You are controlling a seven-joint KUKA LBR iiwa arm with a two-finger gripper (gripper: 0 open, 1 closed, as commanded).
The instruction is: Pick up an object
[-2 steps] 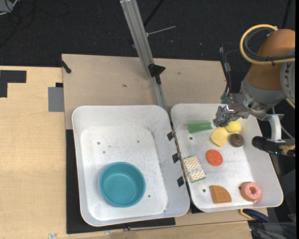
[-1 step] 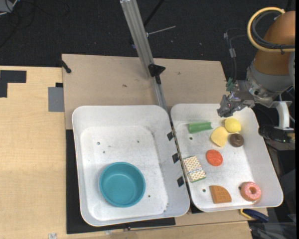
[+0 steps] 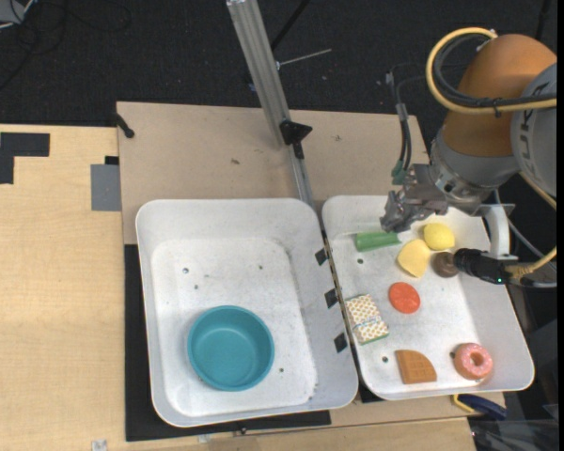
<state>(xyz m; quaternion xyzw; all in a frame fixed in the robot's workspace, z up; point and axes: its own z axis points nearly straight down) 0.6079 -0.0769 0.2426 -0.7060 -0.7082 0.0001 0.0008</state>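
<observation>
My gripper (image 3: 398, 220) hangs low over the back of the right bin (image 3: 508, 341), its tips right at the right end of a green block (image 3: 377, 241). Just right of it lie a yellow ball (image 3: 439, 236) and a yellow wedge (image 3: 414, 257). A red disc (image 3: 404, 298), a patterned white box (image 3: 366, 318), a brown toast-shaped piece (image 3: 415, 367) and a pink donut (image 3: 472, 361) lie further forward in the same bin. I cannot see anything held.
The left bin (image 3: 169, 242) holds a teal bowl (image 3: 229, 347). A metal rail (image 3: 263, 64) slants up from between the bins. A dark round piece (image 3: 445, 265) sits beside the yellow wedge. The arm's orange band (image 3: 493, 83) looms above the right bin.
</observation>
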